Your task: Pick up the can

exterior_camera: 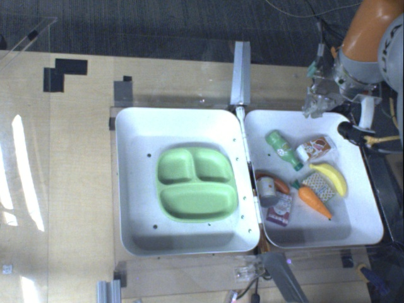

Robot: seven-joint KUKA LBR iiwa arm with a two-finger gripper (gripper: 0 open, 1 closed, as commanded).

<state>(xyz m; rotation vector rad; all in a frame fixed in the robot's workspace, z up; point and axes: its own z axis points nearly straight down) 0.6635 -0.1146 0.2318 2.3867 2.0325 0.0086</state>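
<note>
Camera view, near edge: a purple foil pouch (pixel 279 210) lies by the near-left corner of the right white bin (pixel 363 223).
Can: a small grey metal can with a red-orange label (pixel 266 188) lies against that bin's left wall, touching the pouch, tipped on its side as far as I can tell.
Neighbours: orange carrot (pixel 314 202), yellow banana (pixel 333 177), green bottle (pixel 283 149), red-and-white packet (pixel 315 148).
Left bin (pixel 132 144): holds a green sectioned tray (pixel 196 183).
Gripper (pixel 314 109): hovers over the right bin's far edge; fingers' spread cannot be told, nothing visibly held.
Step advice: approach the can clear of wall and pouch.
Writing: none legible.
</note>
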